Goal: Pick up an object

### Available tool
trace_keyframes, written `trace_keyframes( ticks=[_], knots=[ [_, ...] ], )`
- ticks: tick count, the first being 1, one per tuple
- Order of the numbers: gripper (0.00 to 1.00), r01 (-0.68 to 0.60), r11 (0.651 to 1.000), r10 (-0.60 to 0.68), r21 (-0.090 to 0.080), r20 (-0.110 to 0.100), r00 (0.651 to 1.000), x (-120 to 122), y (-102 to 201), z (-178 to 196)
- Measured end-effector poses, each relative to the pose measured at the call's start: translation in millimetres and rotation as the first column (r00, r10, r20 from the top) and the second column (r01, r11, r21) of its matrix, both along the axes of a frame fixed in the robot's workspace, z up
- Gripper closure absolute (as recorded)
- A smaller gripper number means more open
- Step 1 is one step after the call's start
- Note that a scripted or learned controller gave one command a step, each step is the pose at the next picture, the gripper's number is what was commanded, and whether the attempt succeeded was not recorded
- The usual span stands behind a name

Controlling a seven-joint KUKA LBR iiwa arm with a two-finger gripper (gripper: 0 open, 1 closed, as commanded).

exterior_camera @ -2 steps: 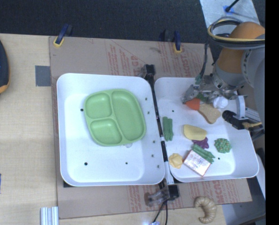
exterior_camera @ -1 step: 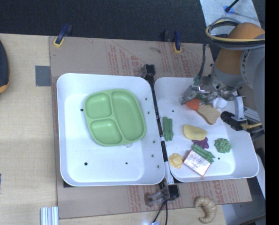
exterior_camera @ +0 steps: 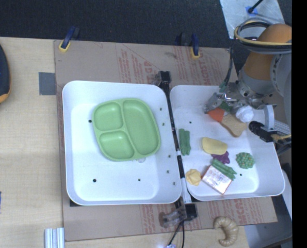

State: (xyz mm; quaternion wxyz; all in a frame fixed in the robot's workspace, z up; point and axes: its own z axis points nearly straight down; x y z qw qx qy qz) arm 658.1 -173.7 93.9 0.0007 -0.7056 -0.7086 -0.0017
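Gripper (exterior_camera: pixel 221 103) sat low over the far side of the right bin (exterior_camera: pixel 267 187), right at an orange-red piece (exterior_camera: pixel 215 114) and a tan block (exterior_camera: pixel 232 125). Couldn't tell whether it gripped anything. Other items lay nearer in that bin: green bean pods (exterior_camera: pixel 184 141), yellow piece (exterior_camera: pixel 214 145), broccoli (exterior_camera: pixel 244 160), small carton (exterior_camera: pixel 216 179). Left bin (exterior_camera: pixel 76 185) held a green divided plate (exterior_camera: pixel 126 129).

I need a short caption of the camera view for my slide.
Gripper low over an orange piece in the right bin; green divided plate in the left bin.
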Motion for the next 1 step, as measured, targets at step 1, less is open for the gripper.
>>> trace_keyframes(
  ticks=[1],
  knots=[
    [0.00, -0.002, 1.000, 0.002, -0.004, -0.004, 1.000, -1.4, 18.3, -1.0]
  ],
)
